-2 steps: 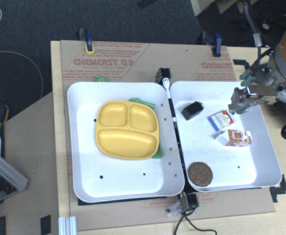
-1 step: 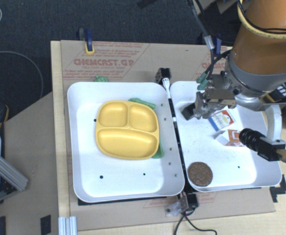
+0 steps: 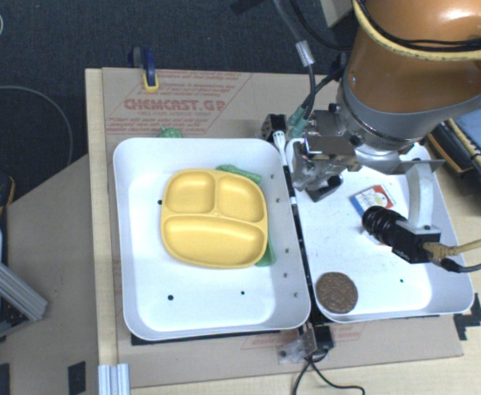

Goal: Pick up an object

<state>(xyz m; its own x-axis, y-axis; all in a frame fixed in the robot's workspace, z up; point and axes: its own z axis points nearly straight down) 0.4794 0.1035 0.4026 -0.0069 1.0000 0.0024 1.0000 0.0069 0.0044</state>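
Hanging over the 11 o'clock corner of the right bin (image 3: 425, 290), the gripper (image 3: 318, 175) is in plain sight, but whether it is open or closed I cannot tell. One small blue-and-red packet (image 3: 372, 198) lies near its 4 o'clock, long axis running 8 to 2 o'clock, its print too small to read. One brown disc (image 3: 337, 292) rests at that bin's 7 o'clock. The left bin (image 3: 141, 286) has one yellow plate (image 3: 215, 219) of three compartments, long axis 9 to 3, over one green scrap (image 3: 238, 171). Red lettering on the board (image 3: 100, 220) reads CHEMCAST.

On the bench (image 3: 182, 97) sit a left bin (image 3: 133, 245) and right bin (image 3: 441, 299), touching.
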